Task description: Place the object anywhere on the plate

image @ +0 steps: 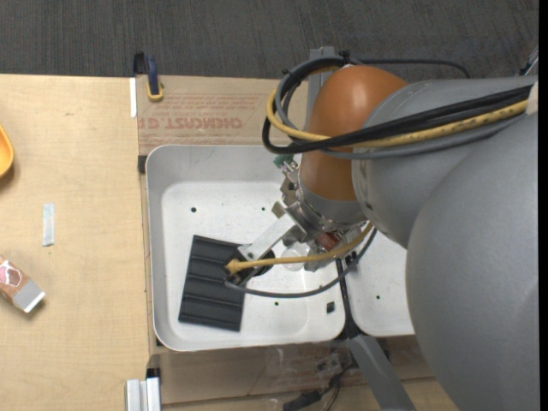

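Small black square [330, 307]: flat on the floor of the left bin [214, 191], at that bin's 5 o'clock, close to the wall beside the right bin [385, 308].
Task's object: cannot tell which thing it is; the small black square is the loose item I can make out in the bins.
Gripper [301, 240]: low over the left bin, at 3 o'clock from the bin's middle, tucked beneath the wrist, apart from the small black square.
Grip: cannot tell whether open or closed; the wrist hides it.
Arm [462, 247]: grey, enters from 3 o'clock and covers most of the right bin.
Orange band [351, 127]: above the wrist, with yellow and black cables [402, 128] running across it.
Red-and-white packet [17, 285]: on the wooden bench [77, 144], at 9 o'clock of the left bin, well apart.
Pale strip [48, 225]: near the packet, farther back.
Orange thing [3, 154]: at 10 o'clock, cut by the frame's edge.
Cardboard sheet [205, 118]: red print, just beyond the left bin's far rim, at 12 o'clock.
Clamp [151, 80]: blue and yellow, at the cardboard's far corner, 11 o'clock.
Floor [171, 15]: dark carpet, farthest back.
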